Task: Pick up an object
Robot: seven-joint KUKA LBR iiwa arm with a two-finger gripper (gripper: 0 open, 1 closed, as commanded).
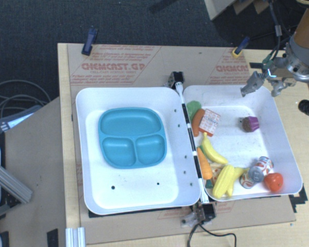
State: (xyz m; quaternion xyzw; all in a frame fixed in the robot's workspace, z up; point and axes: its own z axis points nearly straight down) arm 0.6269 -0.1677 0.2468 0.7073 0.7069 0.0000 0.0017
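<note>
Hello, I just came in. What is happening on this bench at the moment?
A robot arm reaches in from the right, and its gripper hovers open over the far edge of the right bin, holding nothing. That bin holds toy food: a purple piece, a banana, corn, a tomato and others. The left bin holds a blue divided tray. Nothing is picked up yet.

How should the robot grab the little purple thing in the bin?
Come straight down from above and pinch the purple thing across its rounded middle. It lies alone on the right bin's bare floor, apart from the other toys, so there is room on both sides. The hand sits at the bin's upper rim.
</note>
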